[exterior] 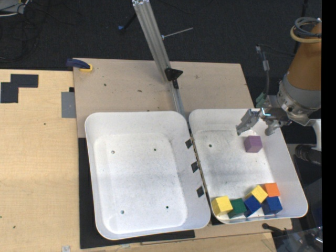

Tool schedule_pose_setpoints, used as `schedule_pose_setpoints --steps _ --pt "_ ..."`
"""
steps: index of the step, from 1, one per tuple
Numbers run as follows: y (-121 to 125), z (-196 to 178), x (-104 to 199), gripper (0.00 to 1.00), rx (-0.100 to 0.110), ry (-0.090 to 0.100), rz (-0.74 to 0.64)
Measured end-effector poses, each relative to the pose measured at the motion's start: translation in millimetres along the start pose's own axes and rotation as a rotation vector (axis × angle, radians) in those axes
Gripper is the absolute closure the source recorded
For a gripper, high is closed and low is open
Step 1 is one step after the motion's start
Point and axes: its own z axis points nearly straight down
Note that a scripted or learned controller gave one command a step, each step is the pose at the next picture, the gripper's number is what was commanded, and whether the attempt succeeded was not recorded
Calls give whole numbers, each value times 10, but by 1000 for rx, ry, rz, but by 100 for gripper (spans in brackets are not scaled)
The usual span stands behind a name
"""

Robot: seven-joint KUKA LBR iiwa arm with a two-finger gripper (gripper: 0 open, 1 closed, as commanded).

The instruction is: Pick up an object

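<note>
Camera view shows my claw (258,122) spread just above the purple cube (253,143) in the right bin (294,188). I should centre over it, descend straight, then close.

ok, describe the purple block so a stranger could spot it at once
Look in the right-hand white bin, upper half, just below the gripper. The purple block sits there alone. The other blocks, yellow, green, blue and orange, huddle at the bin's near edge.

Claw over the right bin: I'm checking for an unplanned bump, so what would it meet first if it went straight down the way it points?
Probably the purple cube, just below the open claw; depth is unclear, so it may meet the right bin floor beside it.
</note>
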Motion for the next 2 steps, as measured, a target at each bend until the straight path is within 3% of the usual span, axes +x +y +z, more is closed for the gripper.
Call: schedule_pose_setpoints --steps 1,2 --pt "5 -27 -11 0 -5 -1 3" --pt "74 563 -56 0 1 0 2"
